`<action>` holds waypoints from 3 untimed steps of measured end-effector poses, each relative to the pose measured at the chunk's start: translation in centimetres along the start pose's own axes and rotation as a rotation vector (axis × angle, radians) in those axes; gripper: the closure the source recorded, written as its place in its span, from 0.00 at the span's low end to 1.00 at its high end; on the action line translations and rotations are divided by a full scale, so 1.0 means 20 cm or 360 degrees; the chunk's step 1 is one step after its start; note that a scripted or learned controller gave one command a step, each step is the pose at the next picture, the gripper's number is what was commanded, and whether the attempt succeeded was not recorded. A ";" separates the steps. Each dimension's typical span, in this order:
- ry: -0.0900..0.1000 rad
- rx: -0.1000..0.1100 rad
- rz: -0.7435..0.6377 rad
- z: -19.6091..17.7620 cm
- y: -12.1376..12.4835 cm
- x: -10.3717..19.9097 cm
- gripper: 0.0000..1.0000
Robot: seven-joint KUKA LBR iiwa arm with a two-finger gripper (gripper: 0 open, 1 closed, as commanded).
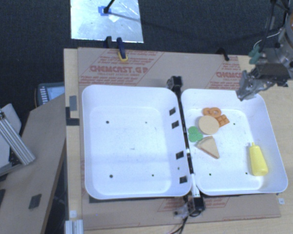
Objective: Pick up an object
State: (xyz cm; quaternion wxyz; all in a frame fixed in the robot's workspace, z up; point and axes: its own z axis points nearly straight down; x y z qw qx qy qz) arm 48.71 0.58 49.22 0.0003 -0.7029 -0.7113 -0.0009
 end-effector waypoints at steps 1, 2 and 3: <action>-0.0001 0.0010 0.0003 0.48 0.00 0.33 1.00; 0.0004 -0.0013 0.0002 0.13 0.01 0.65 1.00; 0.0004 -0.0006 0.0002 0.01 0.01 1.00 1.00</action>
